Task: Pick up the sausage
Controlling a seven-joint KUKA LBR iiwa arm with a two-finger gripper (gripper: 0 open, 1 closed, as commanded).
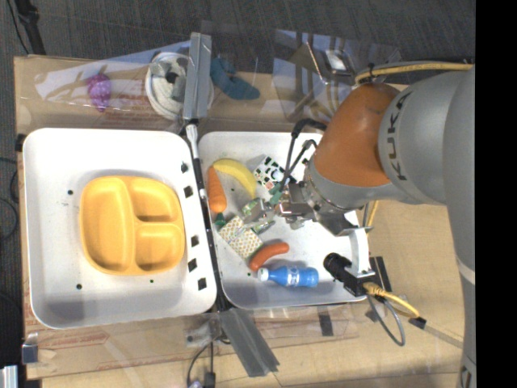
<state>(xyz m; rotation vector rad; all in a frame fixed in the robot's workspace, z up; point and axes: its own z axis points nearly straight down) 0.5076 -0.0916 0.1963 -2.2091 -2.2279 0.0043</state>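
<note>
Camera view: the sausage (268,255) is lying in the right bin (242,299), toward its near side, touching or just beside a checkered packet (240,234) and sitting close above a blue bottle (294,277). The end effector (266,207) is hovering over the clutter beyond it, near a banana (233,173) and a carrot (216,192); whether it is open or closed cannot be told. Risks, as judged: a descent here is likely missing the sausage, and crowding neighbours are inviting a wrong pick or a rolling slip.
</note>
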